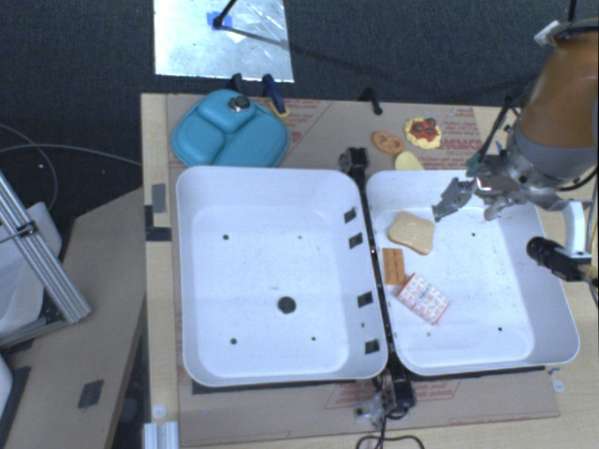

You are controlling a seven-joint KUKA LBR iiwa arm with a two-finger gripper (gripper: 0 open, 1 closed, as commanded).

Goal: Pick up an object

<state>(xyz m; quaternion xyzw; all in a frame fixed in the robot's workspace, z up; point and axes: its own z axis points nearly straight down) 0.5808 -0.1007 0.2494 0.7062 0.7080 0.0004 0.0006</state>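
The right bin (524,335) holds three things. A tan bread-shaped piece (412,232) lies near its back left. An orange block (394,266) rests against the left wall. A red and white packet (423,298) lies just in front of that block. My gripper (471,204) hangs over the back of this bin, to the right of and slightly behind the tan piece. It is open, with one finger (449,200) pointing toward the tan piece and nothing between the two. A small dark disc (286,304) sits in the left bin (206,344).
Behind the bins, a blue lidded dish (230,129) stands at the left, with small toy foods (423,131) beside the right bin's back rim. A shiny sheet (223,21) lies farther back. A metal frame (37,260) stands at the far left.
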